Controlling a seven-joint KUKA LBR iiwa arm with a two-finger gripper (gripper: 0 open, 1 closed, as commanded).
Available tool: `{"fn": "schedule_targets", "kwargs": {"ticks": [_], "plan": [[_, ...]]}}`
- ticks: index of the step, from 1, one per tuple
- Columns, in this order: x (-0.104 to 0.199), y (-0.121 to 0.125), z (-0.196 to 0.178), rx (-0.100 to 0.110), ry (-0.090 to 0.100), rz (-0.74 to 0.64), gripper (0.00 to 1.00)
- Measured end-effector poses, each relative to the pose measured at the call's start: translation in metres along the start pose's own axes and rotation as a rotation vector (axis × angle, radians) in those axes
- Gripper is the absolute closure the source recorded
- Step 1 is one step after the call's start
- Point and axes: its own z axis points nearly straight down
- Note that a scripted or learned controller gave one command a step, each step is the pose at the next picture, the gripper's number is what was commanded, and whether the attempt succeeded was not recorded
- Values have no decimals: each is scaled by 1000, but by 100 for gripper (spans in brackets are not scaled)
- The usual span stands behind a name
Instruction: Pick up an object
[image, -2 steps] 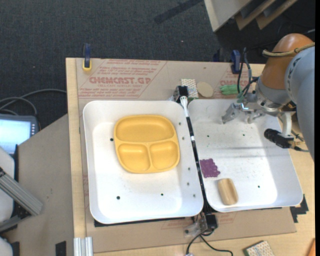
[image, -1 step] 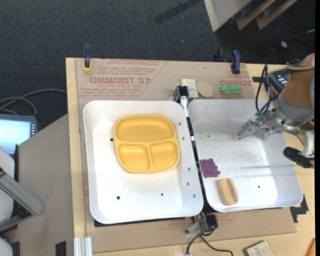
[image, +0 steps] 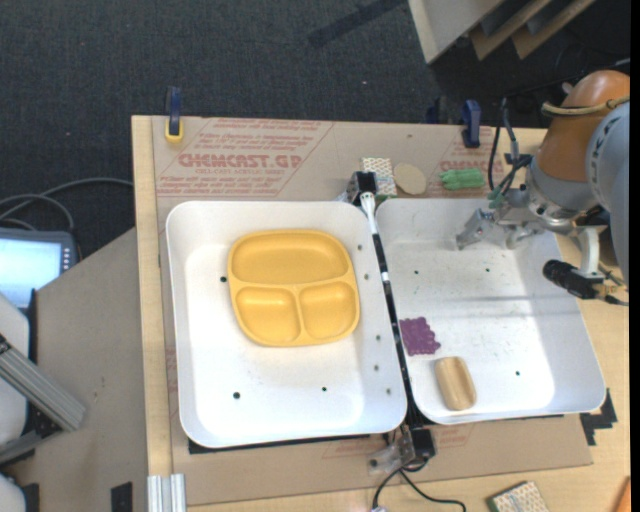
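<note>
Objects first: yellow divided plate (image: 294, 286) sits in the left bin (image: 200, 400), toward its far half. Over in the right bin (image: 560, 385), a purple grape bunch (image: 418, 335) hugs the left wall with a tan bread-looking piece (image: 455, 382) just nearer (not touching, I think). Gripper (image: 490, 228) hovers over the far part of that bin, spread apart, grasping nothing.
</note>
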Motion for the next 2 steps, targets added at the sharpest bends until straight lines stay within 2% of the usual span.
{"fn": "schedule_targets", "kwargs": {"ticks": [1, 2], "plan": [[-22, -54, -1, 6, 12, 3, 0], [-19, -6, 2, 17, 18, 0, 0]]}}
